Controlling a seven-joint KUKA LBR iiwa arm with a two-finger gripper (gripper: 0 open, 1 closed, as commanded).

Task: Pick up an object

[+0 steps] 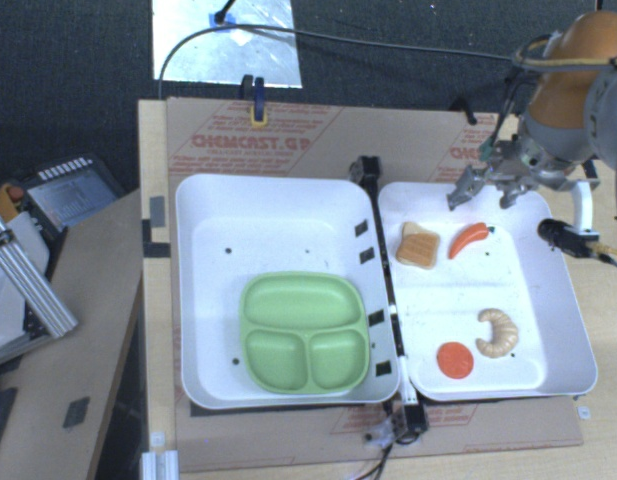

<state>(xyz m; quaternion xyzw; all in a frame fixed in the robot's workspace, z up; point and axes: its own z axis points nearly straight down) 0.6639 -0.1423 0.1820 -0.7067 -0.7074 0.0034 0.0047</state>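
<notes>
Nearest, a red disc [455, 359] lies in the right bin [558, 298]; fingers [466, 190] spread empty above.

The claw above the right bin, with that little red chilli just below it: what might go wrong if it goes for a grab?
The open two-finger gripper hangs above the small curved red chilli pepper, so it may close on air. The chilli is thin and could slip out. The tan slice of toast lies close beside it and could get nudged.
</notes>
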